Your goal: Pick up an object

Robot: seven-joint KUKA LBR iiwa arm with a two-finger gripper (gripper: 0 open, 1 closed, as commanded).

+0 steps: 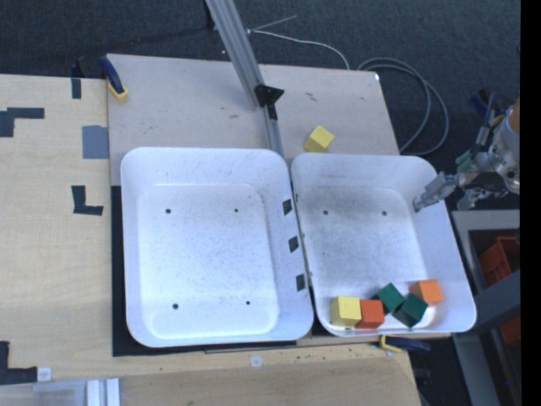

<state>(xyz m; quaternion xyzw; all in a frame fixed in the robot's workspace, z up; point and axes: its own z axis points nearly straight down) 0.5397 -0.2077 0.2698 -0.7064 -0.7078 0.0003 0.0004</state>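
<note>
Camera view, looking down at a slant on the bench: two shallow white bins lie side by side, the left bin (207,244) bare of blocks and the right bin (355,227) holding a cluster of small blocks along its near wall. The cluster reads, from left to right, a yellow block (345,309), an orange-red block (371,312) touching it, two dark green blocks (390,295) (412,310), and an orange block (429,291) at the near right corner. A second yellow cube (319,139) sits outside the bins on the board just beyond the right bin's far rim. The gripper (435,189) hangs at the right bin's right rim, toward its far end and well apart from the cluster; nothing lies between its fingers and it touches no block, though whether it brushes the rim cannot be told. How far the fingers stand apart cannot be told either, since the tool is small and blurred here. The step in hand is judged to be the approach, with no pick yet made. The next move calls for travel toward the near wall, descent over one block, and care with crowded neighbours and the bin wall.
</note>
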